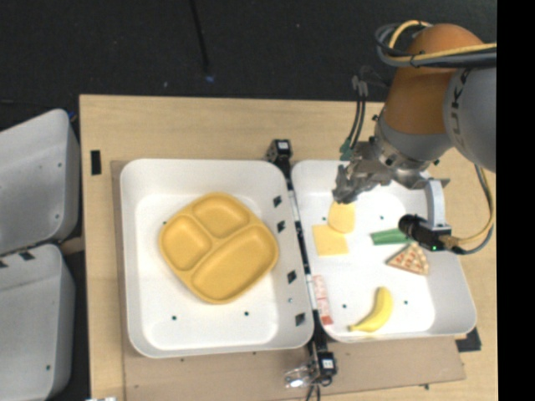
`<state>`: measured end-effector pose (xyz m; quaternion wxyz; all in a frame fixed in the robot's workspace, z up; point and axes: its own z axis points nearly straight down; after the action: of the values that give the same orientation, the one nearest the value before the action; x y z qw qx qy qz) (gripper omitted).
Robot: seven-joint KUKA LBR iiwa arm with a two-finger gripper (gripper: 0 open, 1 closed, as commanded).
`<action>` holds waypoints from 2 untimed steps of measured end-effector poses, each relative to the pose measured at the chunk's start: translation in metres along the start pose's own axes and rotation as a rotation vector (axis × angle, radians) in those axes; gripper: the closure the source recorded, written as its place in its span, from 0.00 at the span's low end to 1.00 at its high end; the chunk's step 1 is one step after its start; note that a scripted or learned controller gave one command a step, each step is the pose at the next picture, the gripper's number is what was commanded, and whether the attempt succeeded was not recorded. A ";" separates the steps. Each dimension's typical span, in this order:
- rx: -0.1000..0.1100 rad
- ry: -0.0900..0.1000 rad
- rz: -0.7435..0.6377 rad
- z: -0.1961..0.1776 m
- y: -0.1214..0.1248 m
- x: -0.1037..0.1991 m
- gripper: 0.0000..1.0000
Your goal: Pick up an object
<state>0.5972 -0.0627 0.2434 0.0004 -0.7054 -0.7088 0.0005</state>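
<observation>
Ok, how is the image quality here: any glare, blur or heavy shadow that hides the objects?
Camera view: lighting is even, and the white bins are bright but not blown out. The banana, pizza slice and yellow tray read clearly, if slightly soft. The gripper is dark and blurry, its fingers unreadable.

Even overhead lighting; the white bins (134, 224) appear bright, nearly overexposed, while the surroundings beyond the bench (209, 128) fall dark. Soft, short shadows. Slight overall blur; fine detail is lost.
</observation>
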 end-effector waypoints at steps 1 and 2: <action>-0.001 0.000 0.001 0.004 -0.018 0.039 1.00; 0.000 0.002 -0.002 -0.006 -0.050 0.079 1.00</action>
<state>0.5471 0.0164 0.2492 0.0010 -0.7048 -0.7094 -0.0002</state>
